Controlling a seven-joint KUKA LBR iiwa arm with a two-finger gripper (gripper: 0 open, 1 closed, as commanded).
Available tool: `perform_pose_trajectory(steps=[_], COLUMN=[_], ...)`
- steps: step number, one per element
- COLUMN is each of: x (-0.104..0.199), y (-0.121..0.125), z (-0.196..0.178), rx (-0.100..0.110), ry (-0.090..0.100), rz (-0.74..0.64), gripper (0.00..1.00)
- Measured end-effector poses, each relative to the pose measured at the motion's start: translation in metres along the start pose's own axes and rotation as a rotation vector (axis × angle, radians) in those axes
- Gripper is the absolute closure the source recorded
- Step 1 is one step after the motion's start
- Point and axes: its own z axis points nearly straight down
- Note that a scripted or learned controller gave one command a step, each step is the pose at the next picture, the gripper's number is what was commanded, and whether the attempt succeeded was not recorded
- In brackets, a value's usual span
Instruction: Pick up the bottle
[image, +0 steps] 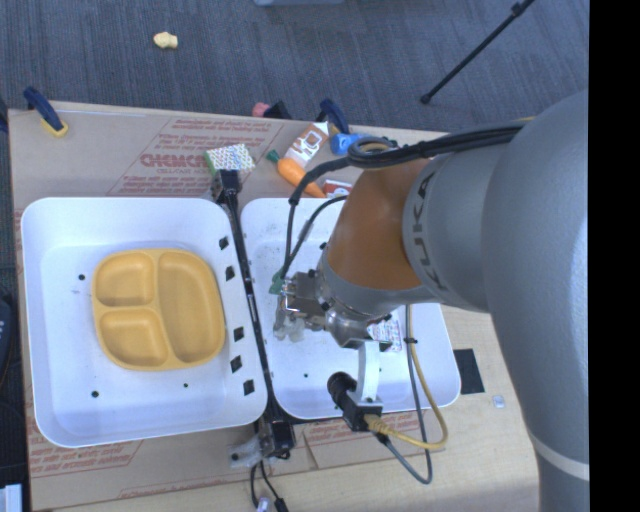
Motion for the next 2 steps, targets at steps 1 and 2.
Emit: perform_pose_trajectory(steps=[1, 2], x=[-0.051, 0.006], y=[0.01, -0.001], z=[-0.099, 0.002], rx=[-0.006, -0.001], ry=[-0.001, -0.001], rz=[-0.251, -0.37], gripper=[1.0, 1.0])
